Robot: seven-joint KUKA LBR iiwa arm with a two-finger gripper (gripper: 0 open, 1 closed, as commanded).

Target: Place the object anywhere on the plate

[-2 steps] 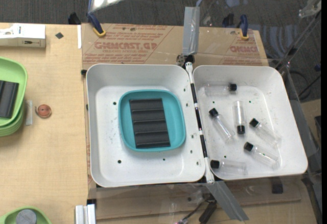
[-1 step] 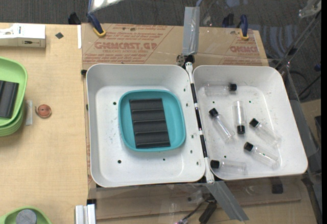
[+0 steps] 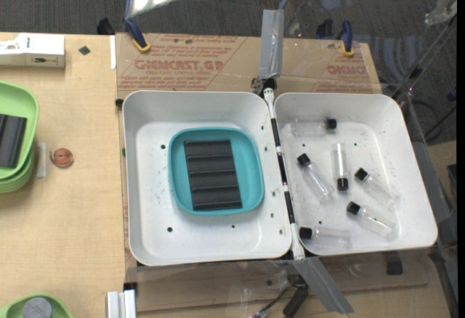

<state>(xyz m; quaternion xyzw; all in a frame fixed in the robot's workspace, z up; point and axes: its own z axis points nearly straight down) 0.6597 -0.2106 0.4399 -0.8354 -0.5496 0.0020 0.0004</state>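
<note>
I can't tell my end effector's state. Clear vials [image 3: 339,162] lie scattered in the right bin [image 3: 407,131]; the teal plate [image 3: 252,164] sits mid left bin [image 3: 145,186]. I'd judge these slick, transparent vials could roll or slip during grasping.

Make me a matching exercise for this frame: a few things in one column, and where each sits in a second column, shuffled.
Things:
1. teal plate
2. clear vials with black caps
3. green tray
4. small orange disc

Places:
A. on the wooden bench, between the green tray and the left bin
B. scattered in the right bin
C. at the view's left edge
D. in the middle of the left bin

Pairs: 1-D, 2-B, 3-C, 4-A
</note>
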